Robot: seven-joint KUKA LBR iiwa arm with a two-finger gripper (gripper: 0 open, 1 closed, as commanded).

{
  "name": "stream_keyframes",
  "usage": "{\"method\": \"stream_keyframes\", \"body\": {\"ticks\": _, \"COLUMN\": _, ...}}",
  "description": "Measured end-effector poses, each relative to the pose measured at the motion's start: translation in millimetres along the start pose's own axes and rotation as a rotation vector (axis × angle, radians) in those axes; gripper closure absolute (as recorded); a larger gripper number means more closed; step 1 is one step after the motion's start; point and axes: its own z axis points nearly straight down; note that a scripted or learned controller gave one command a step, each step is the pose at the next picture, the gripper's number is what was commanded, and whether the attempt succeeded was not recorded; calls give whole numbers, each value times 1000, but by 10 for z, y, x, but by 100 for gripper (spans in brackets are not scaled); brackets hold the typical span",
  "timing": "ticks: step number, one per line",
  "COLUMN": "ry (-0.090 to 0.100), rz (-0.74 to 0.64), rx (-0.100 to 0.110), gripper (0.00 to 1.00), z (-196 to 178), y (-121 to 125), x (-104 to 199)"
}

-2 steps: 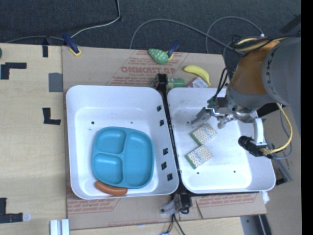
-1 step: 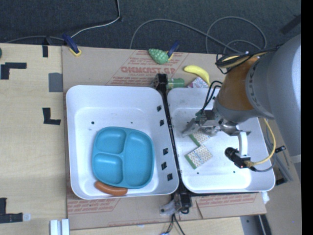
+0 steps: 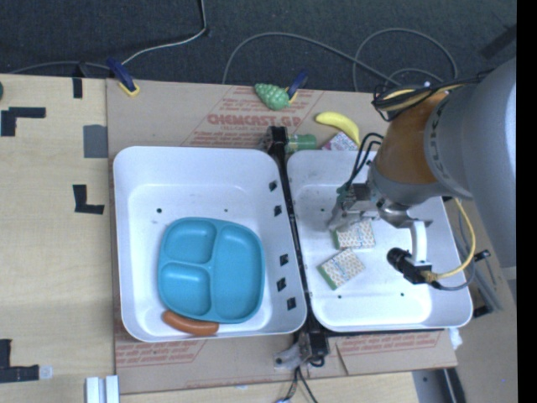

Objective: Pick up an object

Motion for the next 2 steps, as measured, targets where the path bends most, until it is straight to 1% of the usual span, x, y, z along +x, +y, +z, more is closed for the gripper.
{"method": "stream_keyframes", "body": {"ticks": 1, "ry": 0, "rz": -1, "rx": -1, "gripper": 0, "z": -3, "y": 3, "x": 4}}
{"method": "stream_keyframes", "body": {"ticks": 2, "ry": 5, "rz": -4, "rx": 9, "gripper": 0, "z": 128, "y": 93, "x": -395}}
